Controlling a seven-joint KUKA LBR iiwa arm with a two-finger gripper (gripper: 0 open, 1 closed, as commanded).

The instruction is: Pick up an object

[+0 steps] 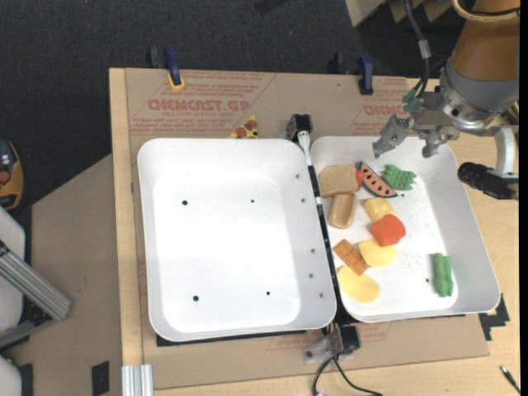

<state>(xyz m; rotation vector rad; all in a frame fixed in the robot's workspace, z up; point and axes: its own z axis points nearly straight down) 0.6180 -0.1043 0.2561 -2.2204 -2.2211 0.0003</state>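
Tool (412, 141) is seen upper right, fingers spread apart, nothing between them, above the right bin (474, 246). Nothing is picked yet. Toy food is clustered right of centre: watermelon slice (376, 181), bread slice (337, 180), red piece (388, 230). Descent and grasp are left.

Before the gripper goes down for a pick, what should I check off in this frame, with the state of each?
1. Gripper fingers spread: ok, open.
2. Nothing between the fingers: ok.
3. Gripper above the right bin: ok, over its far edge.
4. Target directly below: not ok; the watermelon slice and green leafy piece lie nearer the camera.
5. Target apart from neighbours: not ok, both touch; the green pod lies alone.
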